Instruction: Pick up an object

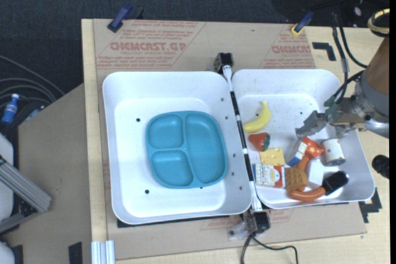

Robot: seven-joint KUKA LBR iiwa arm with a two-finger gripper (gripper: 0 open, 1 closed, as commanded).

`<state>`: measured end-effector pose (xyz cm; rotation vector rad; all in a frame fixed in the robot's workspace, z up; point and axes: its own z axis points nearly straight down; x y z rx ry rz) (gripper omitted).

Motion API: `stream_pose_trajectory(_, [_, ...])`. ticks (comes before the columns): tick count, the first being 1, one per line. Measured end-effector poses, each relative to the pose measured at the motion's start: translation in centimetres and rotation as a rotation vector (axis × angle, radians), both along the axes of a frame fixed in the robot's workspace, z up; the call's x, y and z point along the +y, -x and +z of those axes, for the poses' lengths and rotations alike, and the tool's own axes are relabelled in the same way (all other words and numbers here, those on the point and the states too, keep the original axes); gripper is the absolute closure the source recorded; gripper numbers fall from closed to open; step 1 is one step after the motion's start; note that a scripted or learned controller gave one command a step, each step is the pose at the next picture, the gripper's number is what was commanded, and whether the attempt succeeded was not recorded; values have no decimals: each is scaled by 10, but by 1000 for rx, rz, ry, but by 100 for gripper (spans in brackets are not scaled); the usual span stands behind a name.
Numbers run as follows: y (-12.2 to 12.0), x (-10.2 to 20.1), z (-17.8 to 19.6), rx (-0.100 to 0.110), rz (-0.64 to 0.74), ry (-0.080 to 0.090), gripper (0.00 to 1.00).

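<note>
Banana [258,118], yellow, curved, lies at 10 o'clock in right bin [281,78], apart from toy pile. Gripper [311,125] hovers at bin's 3 o'clock, 2 fingers spread, clamping nothing, above orange bottle [307,149].

Probably a robotics lab: a board-topped bench [185,40] on dark carpet, loose cables [25,77] at nine o'clock.
</note>
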<state>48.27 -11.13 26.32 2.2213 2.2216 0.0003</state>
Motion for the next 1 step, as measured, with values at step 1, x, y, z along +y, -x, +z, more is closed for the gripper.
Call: stream_pose_trajectory(1, [4, 4, -153, 2, -1, -1, 0])
